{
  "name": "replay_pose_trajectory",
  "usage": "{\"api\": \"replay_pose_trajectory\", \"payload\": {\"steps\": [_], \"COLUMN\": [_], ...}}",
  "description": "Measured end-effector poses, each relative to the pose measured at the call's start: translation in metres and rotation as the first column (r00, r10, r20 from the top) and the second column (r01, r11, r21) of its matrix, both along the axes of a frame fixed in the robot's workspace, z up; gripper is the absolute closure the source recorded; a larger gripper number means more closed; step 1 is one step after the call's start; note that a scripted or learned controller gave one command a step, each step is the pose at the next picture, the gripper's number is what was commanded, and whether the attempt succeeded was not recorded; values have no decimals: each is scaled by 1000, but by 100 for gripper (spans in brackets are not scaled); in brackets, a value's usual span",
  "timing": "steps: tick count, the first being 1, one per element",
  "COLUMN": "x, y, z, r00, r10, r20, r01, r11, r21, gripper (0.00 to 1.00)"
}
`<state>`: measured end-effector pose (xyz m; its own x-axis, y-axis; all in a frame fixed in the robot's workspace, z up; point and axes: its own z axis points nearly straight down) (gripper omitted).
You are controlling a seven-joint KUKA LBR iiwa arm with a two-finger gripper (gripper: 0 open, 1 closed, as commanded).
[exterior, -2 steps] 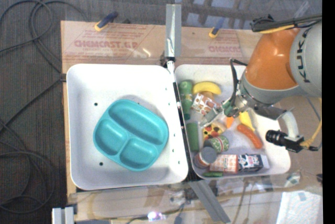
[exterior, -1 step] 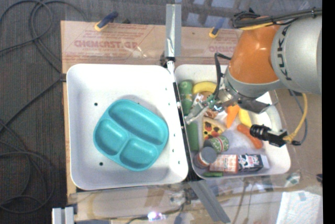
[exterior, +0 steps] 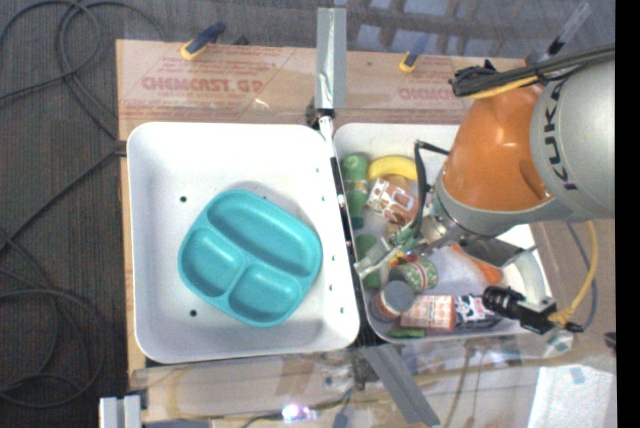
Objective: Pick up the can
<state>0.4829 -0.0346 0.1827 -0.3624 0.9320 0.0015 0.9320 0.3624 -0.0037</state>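
The can [exterior: 419,273] lay in the right bin [exterior: 530,261] among clutter, just below and beside the end effector [exterior: 405,241], its long axis slanting toward the bin's front; whether that end effector was open I could not tell.

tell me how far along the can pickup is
Done: the arm has reached into the right bin, with the gripper low among the clutter. In hand: nothing clearly; whether it grips anything is hidden. Left: the can, grey lid up, sits among the items and looks not yet lifted. The teal divided tray lies in the left bin.
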Motion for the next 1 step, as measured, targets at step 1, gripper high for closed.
{"api": "replay_pose_trajectory", "payload": {"steps": [1], "x": [1], "y": [42], "z": [0], "r00": [1000], "r10": [13], "r20": [2], "r01": [-13], "r11": [1000], "r21": [1], "gripper": [0]}}
